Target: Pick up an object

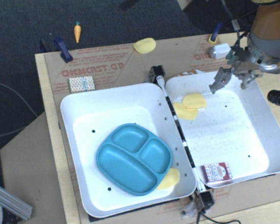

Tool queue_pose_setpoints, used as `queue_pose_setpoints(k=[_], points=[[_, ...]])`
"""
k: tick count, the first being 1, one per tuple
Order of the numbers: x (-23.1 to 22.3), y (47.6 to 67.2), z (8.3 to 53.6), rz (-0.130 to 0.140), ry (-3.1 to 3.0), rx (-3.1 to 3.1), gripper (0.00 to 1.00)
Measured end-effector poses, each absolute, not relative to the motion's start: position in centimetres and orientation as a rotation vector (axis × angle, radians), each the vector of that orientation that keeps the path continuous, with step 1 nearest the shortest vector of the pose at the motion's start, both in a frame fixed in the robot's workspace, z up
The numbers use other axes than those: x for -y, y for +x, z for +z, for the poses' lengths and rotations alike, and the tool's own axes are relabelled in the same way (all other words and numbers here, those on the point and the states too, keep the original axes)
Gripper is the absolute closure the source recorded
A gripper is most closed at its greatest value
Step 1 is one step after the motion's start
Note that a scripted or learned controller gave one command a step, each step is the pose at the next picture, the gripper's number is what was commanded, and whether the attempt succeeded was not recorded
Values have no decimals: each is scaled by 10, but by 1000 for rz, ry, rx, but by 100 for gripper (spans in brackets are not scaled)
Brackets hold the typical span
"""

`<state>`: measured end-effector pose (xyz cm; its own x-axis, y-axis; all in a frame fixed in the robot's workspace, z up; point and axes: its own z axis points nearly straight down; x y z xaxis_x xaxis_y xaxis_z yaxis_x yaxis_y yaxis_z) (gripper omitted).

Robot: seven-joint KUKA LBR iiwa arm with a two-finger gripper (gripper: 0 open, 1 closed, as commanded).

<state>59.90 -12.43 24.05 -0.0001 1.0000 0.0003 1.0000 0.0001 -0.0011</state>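
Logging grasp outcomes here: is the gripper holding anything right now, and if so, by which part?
Nothing is held. The gripper hangs open above the right bin, with no object between its fingers; the yellow chips lie apart from it.

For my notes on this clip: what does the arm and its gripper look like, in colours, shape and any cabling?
The arm is a thick rounded body with a broad orange band above a grey wrist ring. Below that sits a metal gripper with two slim dark-grey fingers. Thin black cables run along the wrist, and a yellow loop of cable or hose shows near the top of the arm.
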Motion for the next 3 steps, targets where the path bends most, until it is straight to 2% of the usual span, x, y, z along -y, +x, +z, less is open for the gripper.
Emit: queue_pose_setpoints(k=[1,2,3], points=[[117,640,146,2,-2219,2220,0],[101,666,84,0,-2220,2221,0],[101,668,97,-6,-2223,2228,100]])
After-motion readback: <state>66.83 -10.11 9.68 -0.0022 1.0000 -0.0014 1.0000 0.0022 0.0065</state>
